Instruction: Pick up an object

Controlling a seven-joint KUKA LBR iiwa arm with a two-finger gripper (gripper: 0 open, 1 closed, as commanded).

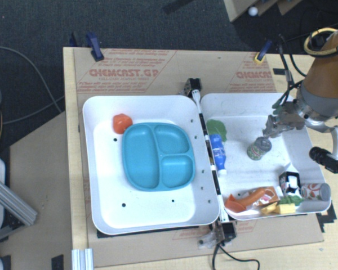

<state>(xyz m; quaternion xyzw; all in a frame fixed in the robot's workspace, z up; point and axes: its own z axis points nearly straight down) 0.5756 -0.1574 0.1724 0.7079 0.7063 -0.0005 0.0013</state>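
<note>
Near the bin's front, toys [259, 200] lie well below tool [268, 129].

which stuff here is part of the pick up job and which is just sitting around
In play:
- two-finger gripper, low in the right white bin
- small round grey-green object just below it

Lying about:
- blue divided plastic tray in the left white bin
- orange ball
- blue tube
- green lump
- mixed items along the right bin's near edge

L bin [96, 167], frame centre-left: divided blue plastic tray [158, 154] w/ small orange ball [122, 122] at its upper left. My gripper [268, 131] over R bin [242, 107], above small grey round can [258, 149].
</note>
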